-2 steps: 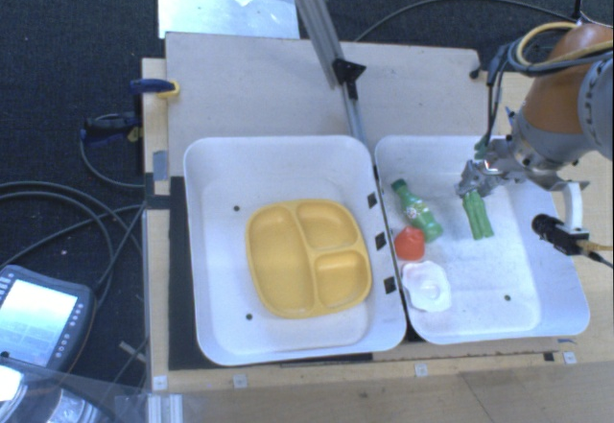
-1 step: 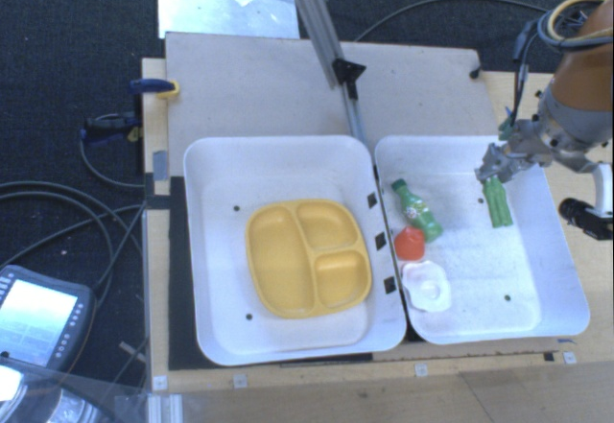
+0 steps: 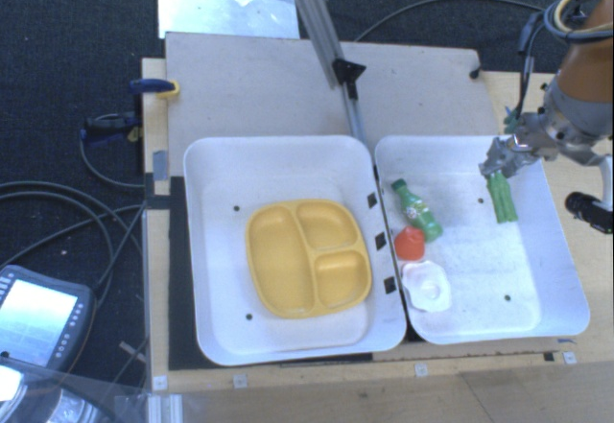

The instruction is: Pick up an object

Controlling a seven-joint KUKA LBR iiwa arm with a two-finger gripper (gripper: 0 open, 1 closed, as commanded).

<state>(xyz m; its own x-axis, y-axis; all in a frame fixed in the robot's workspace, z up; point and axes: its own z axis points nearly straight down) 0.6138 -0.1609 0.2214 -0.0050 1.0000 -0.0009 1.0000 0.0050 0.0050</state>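
My gripper (image 3: 501,168) hovers over the far right part of the right bin (image 3: 480,316), below the grey wrist and orange band. A green stick (image 3: 503,200) runs downward in the view from the fingertips. Its upper end sits between them, so the gripper is shut on it. In the same bin, near the left wall, lie a green bottle (image 3: 415,210), a small red-orange piece (image 3: 410,244) and a white object (image 3: 427,285).
The left bin (image 3: 221,172) holds a yellow divided plate (image 3: 309,256). A grey pole (image 3: 317,9) slants down to the bins' shared far edge. Cables and a tablet lie on the floor at left.
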